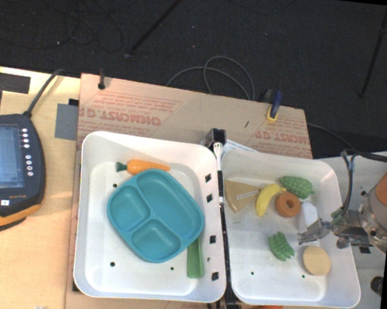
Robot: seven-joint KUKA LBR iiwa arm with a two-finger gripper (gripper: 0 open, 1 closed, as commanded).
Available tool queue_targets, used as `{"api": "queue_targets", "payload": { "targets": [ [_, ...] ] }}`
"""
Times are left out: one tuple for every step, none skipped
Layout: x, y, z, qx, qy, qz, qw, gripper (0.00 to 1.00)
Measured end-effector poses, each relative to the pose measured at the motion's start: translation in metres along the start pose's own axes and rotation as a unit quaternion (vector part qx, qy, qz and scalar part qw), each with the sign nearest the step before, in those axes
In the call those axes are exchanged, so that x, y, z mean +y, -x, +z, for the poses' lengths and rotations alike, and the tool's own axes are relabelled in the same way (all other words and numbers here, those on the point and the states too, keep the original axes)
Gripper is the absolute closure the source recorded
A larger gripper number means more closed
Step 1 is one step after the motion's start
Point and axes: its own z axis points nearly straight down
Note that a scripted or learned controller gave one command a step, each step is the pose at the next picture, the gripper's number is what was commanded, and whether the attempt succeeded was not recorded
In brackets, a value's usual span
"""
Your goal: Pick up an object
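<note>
White bins sit side by side on the tabletop (50,238). The left bin (89,263) holds a teal divided plate (154,215), an orange carrot (146,167) at its far edge and a green stick (195,259) at its right. The right bin (338,290) holds a yellow banana (267,198), a brown ring (287,204), two green leafy pieces (295,185) (281,246), a tan wedge (239,195) and a beige disc (316,260). The end effector (317,230) reaches in over the right bin's right side, just beyond the disc, nothing visibly between its fingers; whether they are apart is unclear.
</note>
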Motion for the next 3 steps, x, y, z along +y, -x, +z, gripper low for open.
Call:
{"api": "queue_targets", "payload": {
  "targets": [
    [0.015, -0.030, 0.108, 0.000, 0.000, -0.001, 1.0000, 0.00],
    [0.015, -0.027, 0.093, 0.000, 0.000, 0.002, 1.0000, 1.00],
    [0.026, -0.078, -0.012, 0.000, 0.002, -0.002, 1.0000, 1.00]
  ]
}}
